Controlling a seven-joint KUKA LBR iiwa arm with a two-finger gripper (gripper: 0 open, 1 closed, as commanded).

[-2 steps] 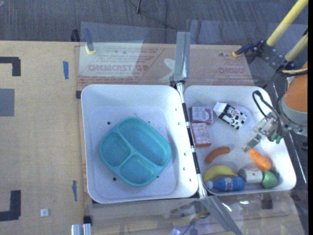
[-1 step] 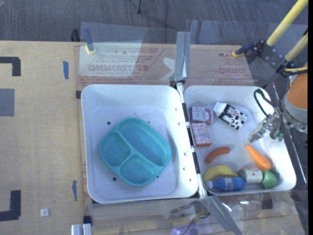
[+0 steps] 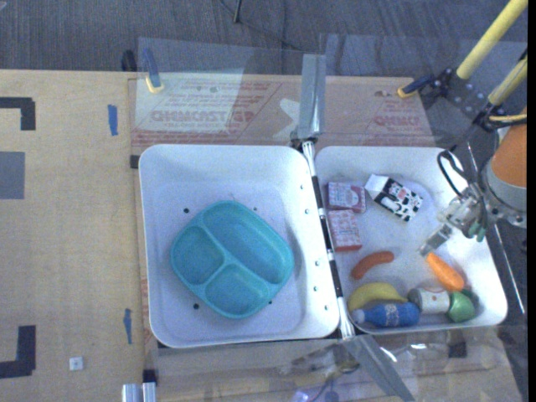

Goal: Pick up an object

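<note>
hand (image 3: 450,231) above carrot (image 3: 445,271), sausage (image 3: 371,263) nearby

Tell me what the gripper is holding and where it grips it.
Nothing is seen held. The two-finger gripper hangs above the right white bin, just up-left of the orange toy carrot, not touching it.

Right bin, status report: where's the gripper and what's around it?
Gripper low over right bin, nothing between its fingers. Orange carrot just below it, closest target. Sausage, banana and blue bottle crowd the front edge.
</note>
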